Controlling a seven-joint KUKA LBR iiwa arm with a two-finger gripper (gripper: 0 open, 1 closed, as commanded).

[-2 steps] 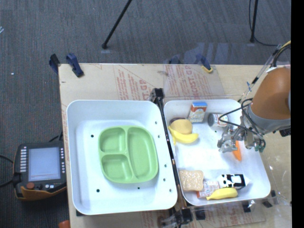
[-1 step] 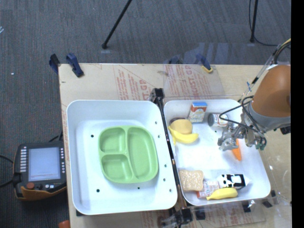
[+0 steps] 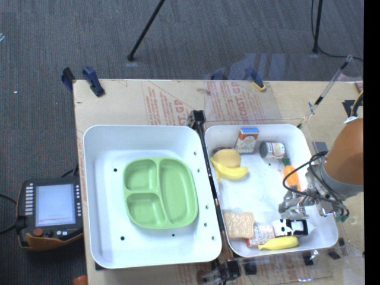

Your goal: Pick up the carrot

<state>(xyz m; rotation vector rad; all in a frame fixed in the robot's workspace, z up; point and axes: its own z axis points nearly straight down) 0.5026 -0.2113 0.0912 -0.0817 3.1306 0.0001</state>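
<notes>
We see the carrot (image 3: 291, 177) lying at the right side of the right bin (image 3: 270, 128), just right of a small tin can (image 3: 273, 150). Our claw (image 3: 295, 208) hangs low just near of the carrot, above the bin floor; we cannot tell how far it is open, and nothing shows between its tips

A short, tapered orange carrot (image 3: 290, 176) of smooth plastic is seen lying in the right-hand white bin, close against its wall at about three o'clock, its length running from eleven to five o'clock.
</notes>
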